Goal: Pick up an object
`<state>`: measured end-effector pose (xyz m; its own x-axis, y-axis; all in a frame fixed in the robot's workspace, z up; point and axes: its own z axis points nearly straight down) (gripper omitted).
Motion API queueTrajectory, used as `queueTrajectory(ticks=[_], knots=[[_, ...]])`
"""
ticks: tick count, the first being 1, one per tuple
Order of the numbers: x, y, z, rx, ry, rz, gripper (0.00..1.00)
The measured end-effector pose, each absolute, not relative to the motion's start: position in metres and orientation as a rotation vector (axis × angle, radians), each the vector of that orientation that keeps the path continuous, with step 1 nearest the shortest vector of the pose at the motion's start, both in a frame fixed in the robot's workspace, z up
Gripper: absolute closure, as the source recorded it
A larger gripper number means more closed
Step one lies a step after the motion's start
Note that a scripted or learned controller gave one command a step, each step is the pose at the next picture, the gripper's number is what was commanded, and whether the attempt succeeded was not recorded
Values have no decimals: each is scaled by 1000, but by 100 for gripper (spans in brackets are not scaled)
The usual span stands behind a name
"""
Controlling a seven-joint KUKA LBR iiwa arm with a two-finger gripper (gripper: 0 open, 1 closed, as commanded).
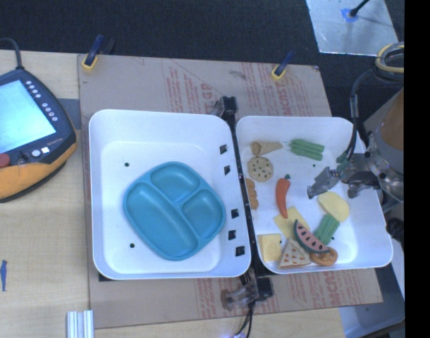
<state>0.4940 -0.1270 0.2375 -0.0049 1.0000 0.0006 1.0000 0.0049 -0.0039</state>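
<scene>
- The claw hangs low over the right bin, near its right wall, and its two dark fingers are spread apart with nothing between them.
- We think the step now is to choose one toy food and go down on it.
- The closest one is the yellow slice, just below the claw and a bit to the right.
- Its long side runs on a slant, from up near the claw down and away to the right.
- We should turn the claw so the fingers close across the short side, not along the long one.
- A green piece touches the slice on its far end, so we should grab the near end.
- The red pepper lies to the left of the claw and points up and down, stem on top.
- It lies more on its own, so it may be the easier pick.
- We should go straight down, then squeeze slowly.
</scene>
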Motion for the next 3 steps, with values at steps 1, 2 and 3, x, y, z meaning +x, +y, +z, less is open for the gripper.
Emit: queueTrajectory(ticks=[1,2,3], knots=[[517,-97,87,-2212,-2227,3,0],[516,-100,102,-2213,-2228,5,100],[516,-100,102,-2214,-2228,5,0]])
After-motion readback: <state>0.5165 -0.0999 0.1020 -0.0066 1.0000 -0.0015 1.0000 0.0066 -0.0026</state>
